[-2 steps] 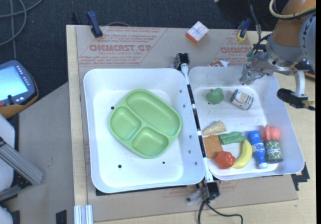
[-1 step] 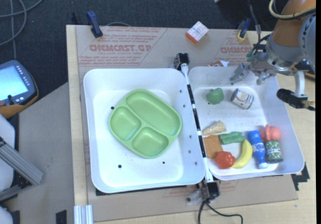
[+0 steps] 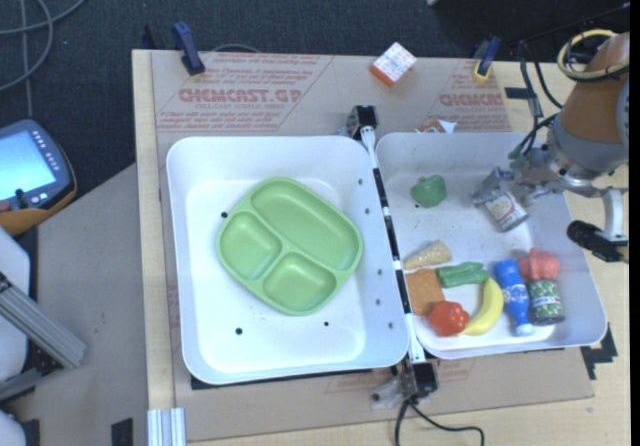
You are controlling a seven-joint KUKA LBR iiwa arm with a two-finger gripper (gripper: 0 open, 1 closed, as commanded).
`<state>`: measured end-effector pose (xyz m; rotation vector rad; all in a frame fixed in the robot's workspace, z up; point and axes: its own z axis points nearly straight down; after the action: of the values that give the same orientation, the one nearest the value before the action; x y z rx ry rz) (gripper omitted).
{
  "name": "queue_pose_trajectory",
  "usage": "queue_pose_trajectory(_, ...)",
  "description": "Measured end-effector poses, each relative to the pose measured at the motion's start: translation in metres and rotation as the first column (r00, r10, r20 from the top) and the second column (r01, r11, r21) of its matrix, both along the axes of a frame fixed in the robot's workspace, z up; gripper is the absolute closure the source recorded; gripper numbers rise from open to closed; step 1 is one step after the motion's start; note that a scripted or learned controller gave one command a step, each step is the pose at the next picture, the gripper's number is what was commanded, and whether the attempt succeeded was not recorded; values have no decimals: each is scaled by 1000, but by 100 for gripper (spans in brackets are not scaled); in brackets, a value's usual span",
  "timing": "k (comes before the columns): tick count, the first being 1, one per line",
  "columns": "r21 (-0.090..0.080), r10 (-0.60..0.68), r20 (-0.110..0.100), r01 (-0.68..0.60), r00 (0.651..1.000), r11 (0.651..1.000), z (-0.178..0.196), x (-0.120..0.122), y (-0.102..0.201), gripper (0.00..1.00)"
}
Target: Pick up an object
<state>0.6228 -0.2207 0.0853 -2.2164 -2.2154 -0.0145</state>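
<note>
My gripper point(image 3: 503, 196) is low over the far part of the right bin point(image 3: 590, 329), near its right wall, and I cannot tell from here how it is set or if it has anything. Under it is a small grey-silver packet point(image 3: 506, 211), lying tilted. The green pepper point(image 3: 429, 191) sits to the left of it, apart. Along the near side of this bin are a cracker piece point(image 3: 427, 256), an orange slab point(image 3: 424, 287), a green pod point(image 3: 461, 274), a red tomato point(image 3: 449, 317), a banana point(image 3: 486, 308), a blue bottle point(image 3: 513, 294) and a dark can point(image 3: 546, 300). The left bin point(image 3: 190, 234) holds a green divided plate point(image 3: 290, 245).
</note>
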Motion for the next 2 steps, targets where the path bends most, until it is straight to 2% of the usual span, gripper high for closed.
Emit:
queue_pose_trajectory(1,-10,3,2,-3,1000,1000,11,1,-1,100)
queue_pose_trajectory(2,-10,11,3,-11,1000,1000,3,40,113,100)
